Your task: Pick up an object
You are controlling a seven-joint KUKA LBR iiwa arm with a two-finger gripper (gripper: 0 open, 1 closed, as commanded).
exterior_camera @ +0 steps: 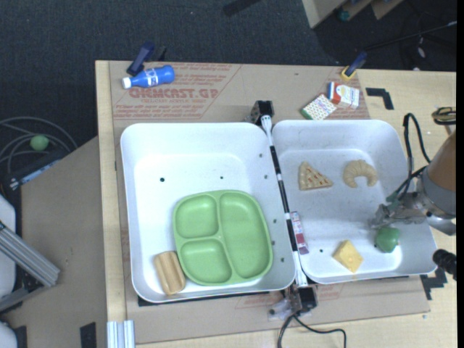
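Lettering [174, 91] on the bench, perhaps "GENCAST", is blurry; gripper [392, 216] state unclear.

Even bright light, slightly soft img.

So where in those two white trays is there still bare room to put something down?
Left bin: the back half is bare, behind the green divided plate; the front is crowded by that plate and the tan bread piece. Right bin: an open patch lies mid-floor, between the waffle wedge, the croissant and the yellow block. The right side is crowded by the gripper over the green ball.
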